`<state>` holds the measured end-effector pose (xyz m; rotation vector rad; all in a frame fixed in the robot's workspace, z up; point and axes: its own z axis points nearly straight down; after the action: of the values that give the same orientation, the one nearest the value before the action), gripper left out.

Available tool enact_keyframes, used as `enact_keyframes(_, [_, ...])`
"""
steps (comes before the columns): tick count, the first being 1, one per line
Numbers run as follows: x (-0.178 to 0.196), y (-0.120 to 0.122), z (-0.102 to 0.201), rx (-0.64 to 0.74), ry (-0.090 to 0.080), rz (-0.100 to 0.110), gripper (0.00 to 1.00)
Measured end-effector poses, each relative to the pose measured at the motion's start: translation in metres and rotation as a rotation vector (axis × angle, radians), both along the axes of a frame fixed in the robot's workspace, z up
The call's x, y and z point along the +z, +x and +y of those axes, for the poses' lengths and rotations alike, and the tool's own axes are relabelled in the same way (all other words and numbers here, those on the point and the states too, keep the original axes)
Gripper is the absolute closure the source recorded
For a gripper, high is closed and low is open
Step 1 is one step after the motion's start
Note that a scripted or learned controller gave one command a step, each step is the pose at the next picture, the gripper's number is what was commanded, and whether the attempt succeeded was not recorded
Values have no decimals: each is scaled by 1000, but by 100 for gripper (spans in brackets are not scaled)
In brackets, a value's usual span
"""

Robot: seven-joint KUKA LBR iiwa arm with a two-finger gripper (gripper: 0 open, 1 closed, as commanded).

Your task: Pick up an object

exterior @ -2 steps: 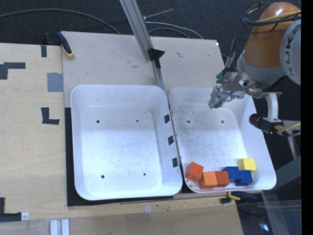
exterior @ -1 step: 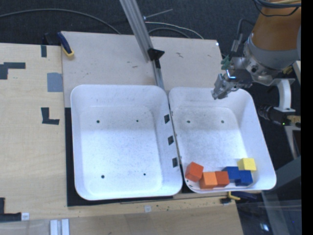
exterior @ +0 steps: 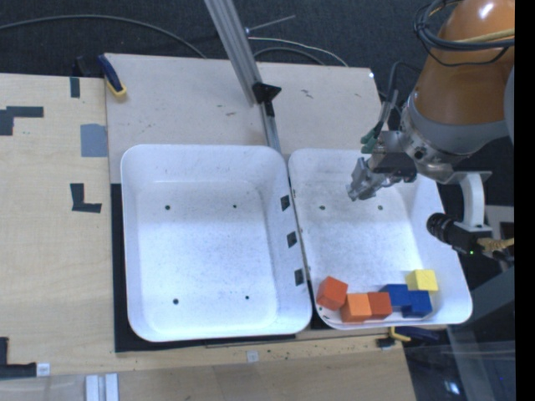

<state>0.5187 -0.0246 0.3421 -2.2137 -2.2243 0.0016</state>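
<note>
Several blocks lie along the near wall of the right bin [exterior: 368,232]: a red-orange block [exterior: 332,291], an orange block [exterior: 359,306], another red-orange block [exterior: 379,304], a blue block [exterior: 408,300] and a yellow block [exterior: 423,280] resting partly on the blue one. My gripper [exterior: 359,189] hangs over the far part of the right bin, well away from the blocks, with nothing seen between its fingers.
The left bin [exterior: 201,241] sits beside the right one. A slanted metal post [exterior: 238,48] rises behind the bins. Cables run across the dark floor at the back. A blue and yellow tool [exterior: 112,75] lies at the bench's far left.
</note>
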Motion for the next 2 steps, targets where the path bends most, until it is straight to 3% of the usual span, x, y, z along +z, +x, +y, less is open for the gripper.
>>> enact_keyframes(1, [-13, -25, -61, -10, -3, 1, 100])
enact_keyframes(2, [78, -18, -30, 0, -2, -11, 100])
